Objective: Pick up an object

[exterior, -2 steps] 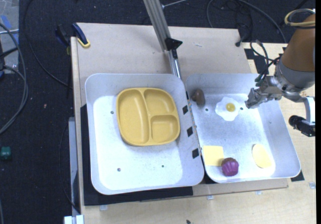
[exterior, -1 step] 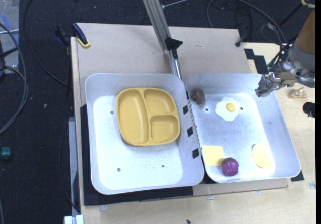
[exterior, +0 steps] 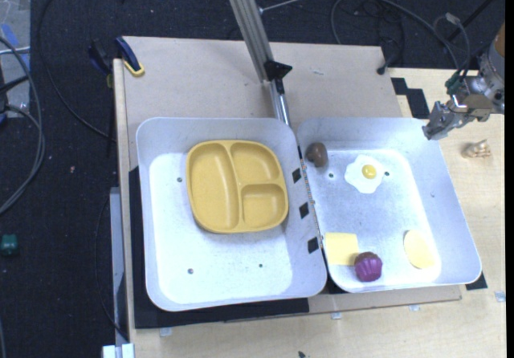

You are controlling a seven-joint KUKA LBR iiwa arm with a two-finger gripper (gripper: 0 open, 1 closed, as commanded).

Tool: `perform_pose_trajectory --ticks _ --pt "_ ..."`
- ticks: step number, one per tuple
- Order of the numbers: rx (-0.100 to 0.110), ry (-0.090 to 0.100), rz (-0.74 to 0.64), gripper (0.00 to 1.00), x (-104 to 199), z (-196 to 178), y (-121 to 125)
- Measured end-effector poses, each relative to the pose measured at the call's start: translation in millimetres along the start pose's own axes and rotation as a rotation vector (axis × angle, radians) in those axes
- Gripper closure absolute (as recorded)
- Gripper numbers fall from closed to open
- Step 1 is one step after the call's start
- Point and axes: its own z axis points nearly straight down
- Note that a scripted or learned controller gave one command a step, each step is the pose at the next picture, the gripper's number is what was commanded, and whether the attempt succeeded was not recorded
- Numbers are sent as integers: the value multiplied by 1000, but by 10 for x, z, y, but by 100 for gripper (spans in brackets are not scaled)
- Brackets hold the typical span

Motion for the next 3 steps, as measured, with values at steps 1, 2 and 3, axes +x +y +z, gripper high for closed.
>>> perform_pose_trajectory --ticks 1,2,3 --pt "7 5 -5 100 601 6 60" --pt "8 4 -4 100 1051 58 22" --pt "9 5 -6 100 1674 217 41"
